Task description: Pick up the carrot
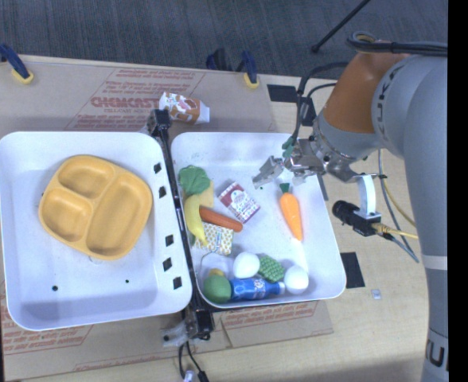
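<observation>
The carrot [291, 216] lies in the right bin [329, 253], close to that bin's right wall and about midway along it, apart from the other items crowded toward the bin's left wall and near corner. The gripper [286, 168] hangs over the same bin, nearer the far right corner, so the carrot sits just beside it on the side toward the bin's near edge, with its green top almost under the fingers. The carrot's long axis runs roughly parallel to the right wall: leafy end toward the far edge, tapered tip toward the near edge, leaning slightly to the right wall. The fingers look spread apart with nothing between them. Judging from this, the coming move calls for a short shift toward the near edge, with the fingers closing across the carrot's width.
</observation>
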Robot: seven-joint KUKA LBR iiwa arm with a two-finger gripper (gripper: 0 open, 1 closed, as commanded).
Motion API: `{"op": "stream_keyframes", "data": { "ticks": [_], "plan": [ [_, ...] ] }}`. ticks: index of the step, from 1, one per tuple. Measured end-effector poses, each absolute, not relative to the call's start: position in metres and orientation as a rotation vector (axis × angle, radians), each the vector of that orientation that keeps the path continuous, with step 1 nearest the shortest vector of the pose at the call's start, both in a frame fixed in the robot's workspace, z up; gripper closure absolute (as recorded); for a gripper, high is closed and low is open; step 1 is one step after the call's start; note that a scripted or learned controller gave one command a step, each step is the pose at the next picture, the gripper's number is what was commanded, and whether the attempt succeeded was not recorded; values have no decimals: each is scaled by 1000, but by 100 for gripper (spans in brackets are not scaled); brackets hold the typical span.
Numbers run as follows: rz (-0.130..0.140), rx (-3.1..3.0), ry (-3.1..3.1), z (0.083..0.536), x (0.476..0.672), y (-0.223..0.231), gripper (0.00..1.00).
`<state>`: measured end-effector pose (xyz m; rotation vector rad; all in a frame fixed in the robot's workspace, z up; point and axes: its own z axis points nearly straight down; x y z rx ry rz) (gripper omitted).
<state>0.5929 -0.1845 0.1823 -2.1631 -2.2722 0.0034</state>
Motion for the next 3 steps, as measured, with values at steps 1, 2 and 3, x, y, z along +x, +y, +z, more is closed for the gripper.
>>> {"op": "stream_keyframes", "data": {
  "ticks": [1,2,3],
  "plan": [
    [-7,-1931,-2482,96,599,-210,0],
    [-8,-1925,-2485,107,600,-209,100],
    [2,-2431,-1987,216,619,-182,100]
  ]
}}
